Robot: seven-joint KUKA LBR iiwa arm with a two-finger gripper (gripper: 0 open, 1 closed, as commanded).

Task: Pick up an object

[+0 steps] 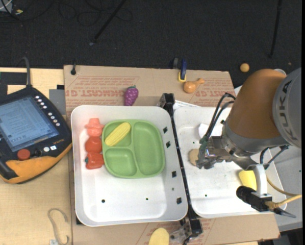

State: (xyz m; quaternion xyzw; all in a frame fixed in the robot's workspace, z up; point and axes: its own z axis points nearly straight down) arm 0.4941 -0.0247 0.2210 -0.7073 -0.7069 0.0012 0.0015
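Pincer sits low in the right bin, over a small tan object at its 9 o'clock. Finger state can't be told. Arm should centre on it before closing, then lift straight.

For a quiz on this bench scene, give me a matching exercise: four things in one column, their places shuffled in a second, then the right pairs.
Things:
1. Corn
2. Red toy
3. Grapes
4. Gripper

Places:
A. On the cardboard behind the left bin
B. In the upper left compartment of the green tray
C. Low over the right bin
D. In the left bin, against the tray's left side

Pairs: 1-B, 2-D, 3-A, 4-C
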